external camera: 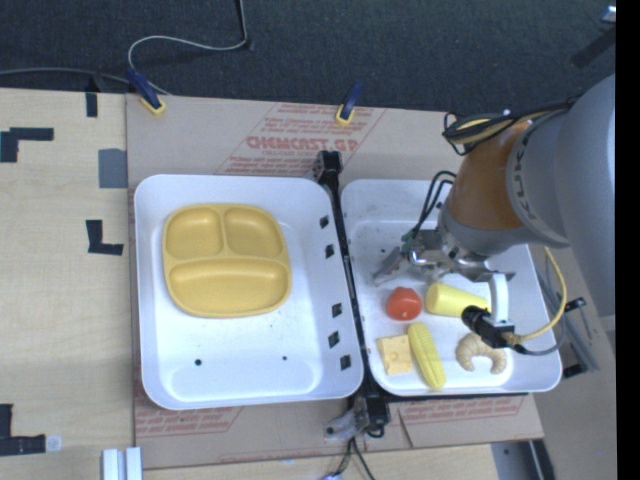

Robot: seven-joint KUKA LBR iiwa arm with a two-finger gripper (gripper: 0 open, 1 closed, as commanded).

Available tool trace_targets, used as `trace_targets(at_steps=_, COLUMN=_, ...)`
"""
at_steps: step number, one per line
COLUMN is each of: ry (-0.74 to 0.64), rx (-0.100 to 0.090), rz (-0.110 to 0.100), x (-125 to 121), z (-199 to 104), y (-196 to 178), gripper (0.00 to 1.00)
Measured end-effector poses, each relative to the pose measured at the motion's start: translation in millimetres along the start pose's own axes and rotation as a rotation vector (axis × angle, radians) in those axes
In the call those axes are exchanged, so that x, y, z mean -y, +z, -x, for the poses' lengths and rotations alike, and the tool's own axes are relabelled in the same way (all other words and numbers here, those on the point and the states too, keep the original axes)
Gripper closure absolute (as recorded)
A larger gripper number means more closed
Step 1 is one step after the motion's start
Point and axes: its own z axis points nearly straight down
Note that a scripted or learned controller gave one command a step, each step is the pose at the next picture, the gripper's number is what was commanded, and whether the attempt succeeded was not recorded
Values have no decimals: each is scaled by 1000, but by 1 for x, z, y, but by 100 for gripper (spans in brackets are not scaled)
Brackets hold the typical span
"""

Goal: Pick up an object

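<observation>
The arm (520, 183), grey w/ an orange band, is reaching in from the right and hanging over the right bin (372, 213). Its gripper (398, 264) is pointing left toward the bin's middle, w/ thin metal fingers (388, 268) spreading apart in a small V, tips just above the white floor. Nothing is sitting between them, so the hand is holding nothing.

The objects are lying near the gripper, toward the near side of the right bin. A red tomato (404, 303) is sitting just nearer than the fingertips, apart from them. Right of it, a yellow cylinder-like piece (455, 299) is lying on its side, partly under the wrist hardware. A corn cob (426, 354) is lying along the near part of the bin, w/ a pale yellow cheese wedge (395, 354) touching its left side. A tan croissant (482, 353) is resting at the near right, just beside a black cable end.

The left bin (150, 298) is holding a yellow divided plate (227, 259) w/ three compartments, sitting toward its far side. Both bins are resting on a cardboard sheet (280, 138) w/ red print, clipped at the far edge by two yellow-blue clamps (148, 93). A thin cable (190, 40) is looping over the dark floor beyond.
</observation>
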Motion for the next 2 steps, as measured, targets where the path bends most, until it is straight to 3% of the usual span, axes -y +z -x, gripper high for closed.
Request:
trace_targets(at_steps=1, ry=-2, rx=-1, rz=2, x=-89, z=-8, y=1, gripper=0)
trace_targets(at_steps=2, ry=-2, rx=-1, rz=0, x=-96, z=-11, y=1, gripper=0)
